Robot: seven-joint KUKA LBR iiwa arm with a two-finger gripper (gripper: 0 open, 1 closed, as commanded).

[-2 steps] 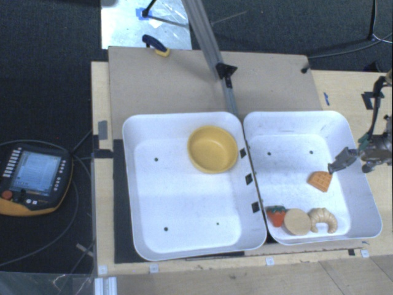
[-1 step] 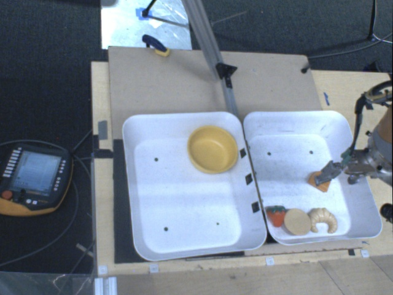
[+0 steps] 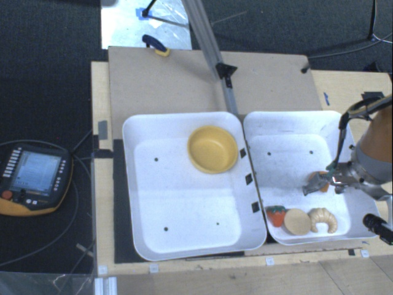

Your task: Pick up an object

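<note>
The pincer (image 3: 314, 185) is down inside the right bin (image 3: 288, 134), reached in from the right edge with the grey arm and its orange band behind it. Its fingers look narrowly set, and a small orange-brown object (image 3: 322, 178) shows at their tips, but the view is too blurred there to tell whether that piece sits between the fingers or merely lies under them, so I cannot say it is gripped. Nothing appears lifted: the pincer sits low against the bin floor, so the pick itself looks not yet done. Just below the pincer, toward the bin's near wall, three things lie in a row: a croissant (image 3: 323, 219) almost straight below, a round tan disc (image 3: 297, 222) touching it on the side away from the arm, and a small red and green item (image 3: 276, 214), perhaps a toy vegetable, beside the disc further out. Well apart from the pincer, across the divide between the bins, a yellow bowl (image 3: 212, 149) sits upright in the left bin (image 3: 184, 226). As a judgement, the approach and descent are done; what is left is a firm closure on one thing and a clean lift clear of the bin, and either may yet fail.
</note>
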